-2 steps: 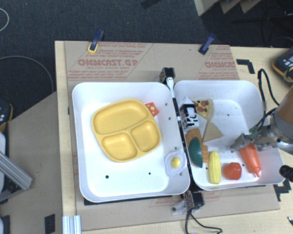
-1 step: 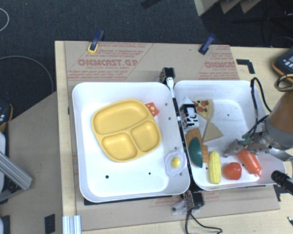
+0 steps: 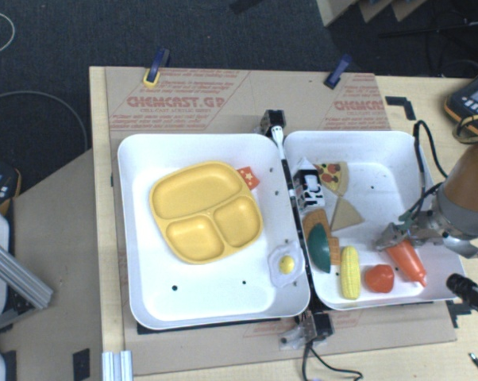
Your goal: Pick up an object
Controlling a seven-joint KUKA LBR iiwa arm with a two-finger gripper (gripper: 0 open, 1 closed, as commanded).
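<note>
My gripper reaches in from the right and hangs low over the right side of the right bin. Just below it an orange carrot lies slanted, its upper end close under the gripper. Left of the carrot sits a red tomato. A yellow corn cob stands beside that. A green and brown piece lies near the bin's left wall. A tan wedge, a pizza slice and a black and white item lie farther back.
The left bin holds a yellow divided plate, a small orange piece at its upper right and a fried egg toy near the right wall. Cables run along the right bin's right rim.
</note>
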